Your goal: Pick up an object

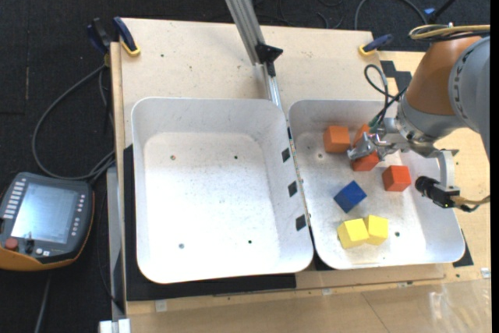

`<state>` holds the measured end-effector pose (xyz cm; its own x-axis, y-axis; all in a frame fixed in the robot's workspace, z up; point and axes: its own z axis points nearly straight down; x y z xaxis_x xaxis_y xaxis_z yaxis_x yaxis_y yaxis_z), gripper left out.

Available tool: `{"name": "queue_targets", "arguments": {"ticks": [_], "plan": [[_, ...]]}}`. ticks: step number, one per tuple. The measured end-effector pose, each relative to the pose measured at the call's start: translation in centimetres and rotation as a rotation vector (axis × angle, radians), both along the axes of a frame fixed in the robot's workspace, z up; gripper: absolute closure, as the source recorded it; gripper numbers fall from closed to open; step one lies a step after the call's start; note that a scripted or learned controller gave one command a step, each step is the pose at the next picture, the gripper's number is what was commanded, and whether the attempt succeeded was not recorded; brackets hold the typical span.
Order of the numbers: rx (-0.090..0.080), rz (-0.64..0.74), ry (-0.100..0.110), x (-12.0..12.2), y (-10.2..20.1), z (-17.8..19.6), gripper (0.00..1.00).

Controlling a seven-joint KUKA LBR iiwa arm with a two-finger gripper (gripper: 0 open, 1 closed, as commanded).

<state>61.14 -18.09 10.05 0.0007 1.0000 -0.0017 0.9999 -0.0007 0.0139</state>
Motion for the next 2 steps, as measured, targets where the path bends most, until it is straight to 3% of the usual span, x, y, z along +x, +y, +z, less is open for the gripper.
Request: {"name": "queue_targets", "arguments": {"ticks": [1, 2], "plan": [[0.003, 0.011, 0.004, 2.9, 8.3, 6.7, 1.00], [0.005, 0.011, 0.009, 3.4, 16.2, 9.6, 1.00]]}}
